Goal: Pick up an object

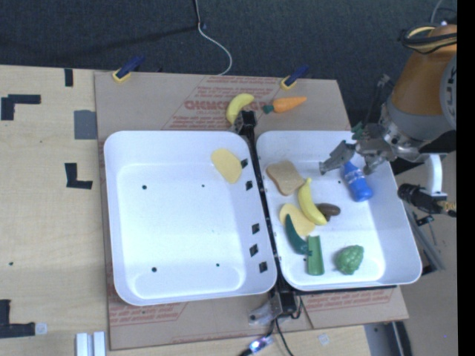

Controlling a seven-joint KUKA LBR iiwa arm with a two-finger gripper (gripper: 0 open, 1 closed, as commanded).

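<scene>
over the right-hand shallow white bin, near its upper right corner, the grey arm with its orange band reaches in from the right, and its two-finger gripper hangs just above the bin floor. its jaws are spread, one dark finger pointing left; whether anything sits between them i cannot tell. a small blue plastic bottle with a white neck lies tilted directly beneath the gripper, close to it or touching. further left in the same bin lie a tan slice of toy bread, a yellow toy banana with a brown oval piece just beside it, a second yellow curved piece, a dark green curved toy, a green upright block and a green toy broccoli. the left-hand white bin bears a pale yellow rounded toy by its upper right wall. behind the bins, on the cardboard sheet, rest another yellow banana and an orange toy carrot.
</scene>
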